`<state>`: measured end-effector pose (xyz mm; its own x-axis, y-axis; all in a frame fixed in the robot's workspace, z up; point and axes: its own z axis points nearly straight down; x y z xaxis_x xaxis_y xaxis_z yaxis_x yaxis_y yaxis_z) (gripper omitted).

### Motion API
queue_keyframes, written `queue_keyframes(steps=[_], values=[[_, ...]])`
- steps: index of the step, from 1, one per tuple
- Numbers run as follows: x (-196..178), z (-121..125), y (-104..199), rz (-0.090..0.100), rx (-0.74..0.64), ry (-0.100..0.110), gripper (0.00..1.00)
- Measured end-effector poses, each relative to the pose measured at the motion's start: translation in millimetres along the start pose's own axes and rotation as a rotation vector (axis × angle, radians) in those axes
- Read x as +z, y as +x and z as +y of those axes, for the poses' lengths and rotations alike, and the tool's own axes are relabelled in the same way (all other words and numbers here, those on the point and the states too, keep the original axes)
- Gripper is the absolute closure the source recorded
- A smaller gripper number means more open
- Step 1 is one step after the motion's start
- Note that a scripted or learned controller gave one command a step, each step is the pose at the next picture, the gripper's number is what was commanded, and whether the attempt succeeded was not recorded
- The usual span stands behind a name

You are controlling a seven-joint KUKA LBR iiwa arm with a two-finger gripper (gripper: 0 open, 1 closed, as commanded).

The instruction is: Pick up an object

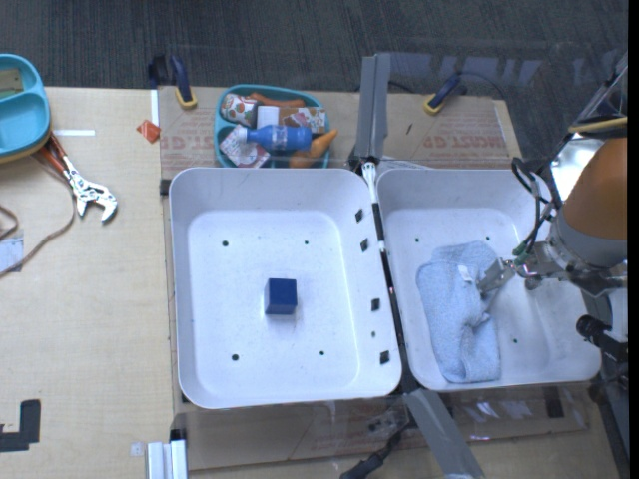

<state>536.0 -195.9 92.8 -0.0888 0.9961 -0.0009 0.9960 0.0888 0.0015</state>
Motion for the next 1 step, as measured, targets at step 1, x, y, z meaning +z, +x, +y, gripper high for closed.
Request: queue_keyframes(steps=[1], values=[[0.4, 40.2, 40.6, 0.000, 0.036, 0.000, 0.00]])
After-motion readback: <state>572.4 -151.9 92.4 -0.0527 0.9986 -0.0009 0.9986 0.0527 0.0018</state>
